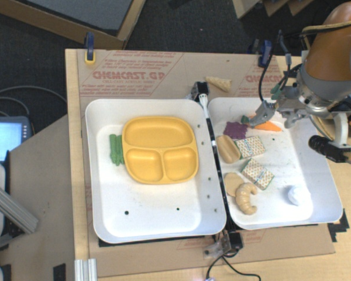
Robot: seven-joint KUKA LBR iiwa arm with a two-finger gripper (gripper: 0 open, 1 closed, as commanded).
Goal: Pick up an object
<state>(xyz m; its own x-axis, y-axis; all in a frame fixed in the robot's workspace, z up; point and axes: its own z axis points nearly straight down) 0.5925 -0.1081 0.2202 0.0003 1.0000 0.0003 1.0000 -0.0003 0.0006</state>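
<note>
Gripper parts are seen low over the right bin, by the carrot and the purple piece; whether anything is gripped cannot be told; a croissant, bread roll and two crackers are laid nearby; a yellow tray is set in the left bin; the reaching step seems in hand; next, a firm squeeze and lift would be needed.
</note>
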